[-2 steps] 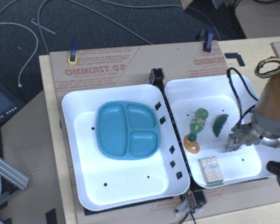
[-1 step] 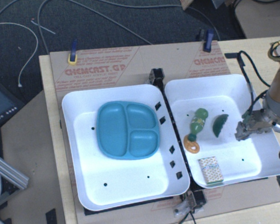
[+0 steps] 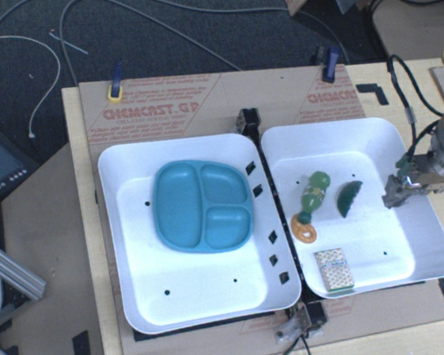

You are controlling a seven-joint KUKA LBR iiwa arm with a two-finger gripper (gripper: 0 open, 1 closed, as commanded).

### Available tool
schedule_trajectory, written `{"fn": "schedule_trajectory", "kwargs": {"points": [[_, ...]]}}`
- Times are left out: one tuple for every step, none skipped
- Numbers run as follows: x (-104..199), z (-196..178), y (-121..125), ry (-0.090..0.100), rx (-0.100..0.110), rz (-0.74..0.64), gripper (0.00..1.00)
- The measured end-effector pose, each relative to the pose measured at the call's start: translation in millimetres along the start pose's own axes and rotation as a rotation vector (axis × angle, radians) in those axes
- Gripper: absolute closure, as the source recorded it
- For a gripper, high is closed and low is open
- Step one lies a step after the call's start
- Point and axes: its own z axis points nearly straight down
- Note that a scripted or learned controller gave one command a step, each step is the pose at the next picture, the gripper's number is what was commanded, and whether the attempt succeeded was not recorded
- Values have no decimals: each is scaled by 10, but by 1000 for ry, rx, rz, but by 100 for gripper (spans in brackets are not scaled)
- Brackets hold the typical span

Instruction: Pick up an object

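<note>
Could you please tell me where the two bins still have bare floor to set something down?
Left white bin: a wide bare strip in front of the blue divided plate. Right white bin: crowded mid-floor around the green bottle-shaped toy, orange ring, dark green wedge and patterned small box; free along its far wall.

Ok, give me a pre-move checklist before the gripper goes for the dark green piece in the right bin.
1. Target located: the dark green piece lies in the right bin, on the floor nearest the arm. Ok.
2. Room around the target: it lies apart from the green bottle-shaped toy to its left. Ok.
3. Gripper position: the gripper sits at the bin's right side, beside the target, not above it. Not ok.
4. Fingers open for the grasp: too small to make out. Cannot tell.
5. Nothing carried already: no object seen at the gripper. Ok.
6. Other objects out of the path: the orange ring and small patterned box lie further left. Ok.
</note>
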Motion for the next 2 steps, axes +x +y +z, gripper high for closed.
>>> {"fn": "schedule_trajectory", "kwargs": {"points": [[-1,-240,13,1,4,1,100],[600,-282,182,4,5,-5,100]]}}
